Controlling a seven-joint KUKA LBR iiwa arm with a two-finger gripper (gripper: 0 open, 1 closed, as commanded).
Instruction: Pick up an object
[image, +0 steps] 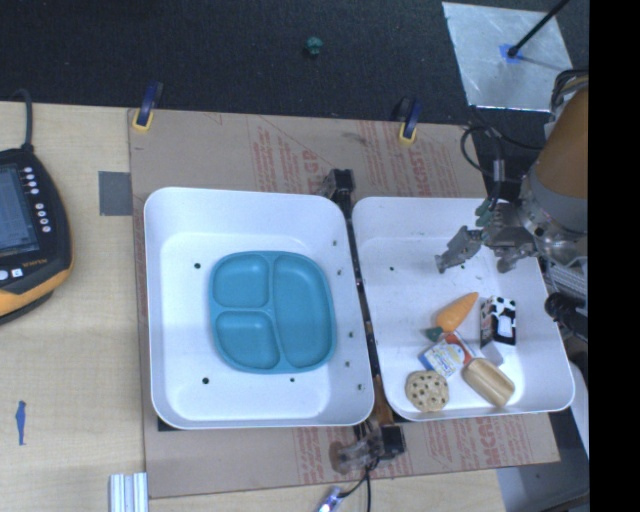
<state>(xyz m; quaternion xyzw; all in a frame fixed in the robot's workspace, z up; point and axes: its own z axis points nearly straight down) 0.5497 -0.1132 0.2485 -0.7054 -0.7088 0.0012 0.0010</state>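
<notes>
The claw (483, 250) hangs spread open and empty over the far part of the right bin (400, 300). The carrot (456, 311), the closest toy, lies just nearer, apparently clear of it, its long axis slanting from near-left to far-right.

Two bins are set side by side. A divided plate (271, 310) lies in the left bin (170, 230). In the right bin (400, 230), a carrot (457, 311), a cookie (427, 390) and a bread roll (488, 381) are clustered toward the near right corner.
</notes>
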